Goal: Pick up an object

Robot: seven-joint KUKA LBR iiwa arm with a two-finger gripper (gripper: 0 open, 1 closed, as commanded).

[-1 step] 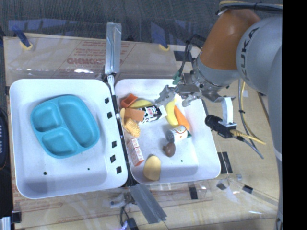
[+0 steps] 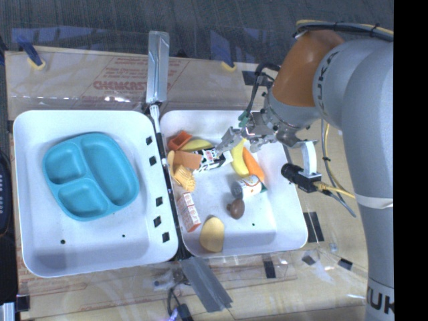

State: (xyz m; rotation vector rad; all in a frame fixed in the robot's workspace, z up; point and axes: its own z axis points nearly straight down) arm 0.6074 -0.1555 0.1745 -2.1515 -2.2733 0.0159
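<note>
The right bin (image 2: 284, 209) holds several toy foods. A yellow banana (image 2: 239, 159) and an orange carrot (image 2: 253, 166) lie side by side near the bin's middle right. Left of them is a small black-and-white item (image 2: 210, 159). My gripper (image 2: 239, 138) hangs just above the banana's upper end, close over the pile at the bin's back. I see nothing lifted off the bin floor. The grey arm with its orange band (image 2: 301, 72) reaches in from the right and hides the bin's back right corner.
Also in the right bin are an orange piece (image 2: 179, 140), a waffle-like piece (image 2: 184, 177), a reddish carton (image 2: 188, 211), a brown lump (image 2: 235, 208), a small white carton (image 2: 249, 188) and a yellow slice (image 2: 212, 234). The left bin (image 2: 30, 246) holds a blue divided plate (image 2: 90, 174).
</note>
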